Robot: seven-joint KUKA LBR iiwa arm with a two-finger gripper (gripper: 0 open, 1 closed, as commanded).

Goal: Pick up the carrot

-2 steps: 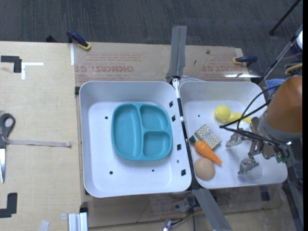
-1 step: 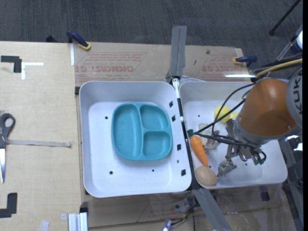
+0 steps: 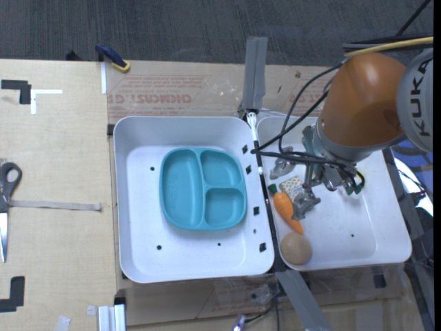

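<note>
Left bin point(image 3: 131, 185): holds teal divided plate point(image 3: 204, 187). Right bin point(image 3: 386, 240), landmark: arm point(image 3: 365, 102) above it; gripper point(image 3: 305, 205) just beside carrot point(image 3: 286, 211), grip undeterminable; tan ball point(image 3: 296, 249) near carrot, toward front edge.

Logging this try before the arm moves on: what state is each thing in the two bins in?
Orange carrot: lying in the right bin, by its left wall, gripper beside it.
Tan round potato-like ball: resting in that bin's near-left corner.
Teal three-compartment plastic plate: flat in the left white bin.
</note>
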